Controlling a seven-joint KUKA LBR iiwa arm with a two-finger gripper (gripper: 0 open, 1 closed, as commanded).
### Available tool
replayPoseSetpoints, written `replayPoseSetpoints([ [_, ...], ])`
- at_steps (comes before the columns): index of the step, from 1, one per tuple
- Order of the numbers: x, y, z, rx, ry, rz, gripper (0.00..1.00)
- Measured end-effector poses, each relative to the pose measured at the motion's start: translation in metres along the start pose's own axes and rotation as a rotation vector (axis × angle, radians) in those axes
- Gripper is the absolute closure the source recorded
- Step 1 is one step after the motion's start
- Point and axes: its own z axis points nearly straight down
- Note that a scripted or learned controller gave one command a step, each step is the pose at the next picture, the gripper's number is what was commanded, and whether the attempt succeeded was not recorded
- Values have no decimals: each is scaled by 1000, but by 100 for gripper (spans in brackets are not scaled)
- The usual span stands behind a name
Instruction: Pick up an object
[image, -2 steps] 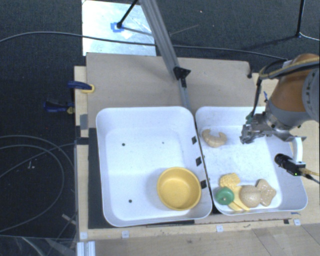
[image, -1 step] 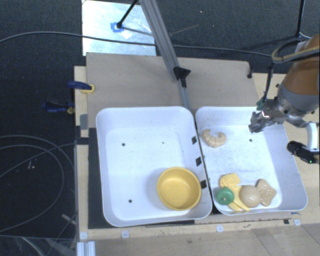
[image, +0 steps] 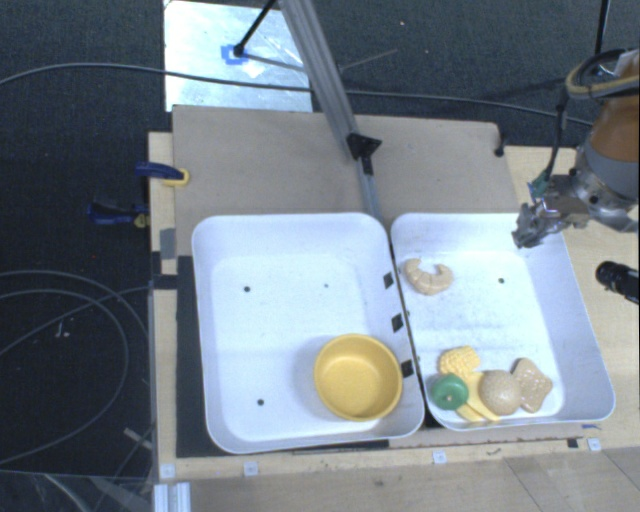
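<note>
Pale tan croissant-shaped plastic toy (image: 427, 276) lies alone in upper part of right white bin (image: 570, 310), near divider. Prob. light, stiff, a bit slick; best pinched across its thick middle. Claw (image: 530, 226) hangs at bin's upper-right rim, well apart from toy; can't tell its state.

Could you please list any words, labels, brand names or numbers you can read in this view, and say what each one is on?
None: no readable text stands on anything in this view.
The yellow bowl, the croissant and the toy foods in the right bin are unmarked.
The blue tape on the floor shows no writing.
The end effector carries no label that can be made out.
</note>
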Motion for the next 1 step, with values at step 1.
replayPoseSetpoints([
  [1,52,11,-5,4,3,-5,100],
])
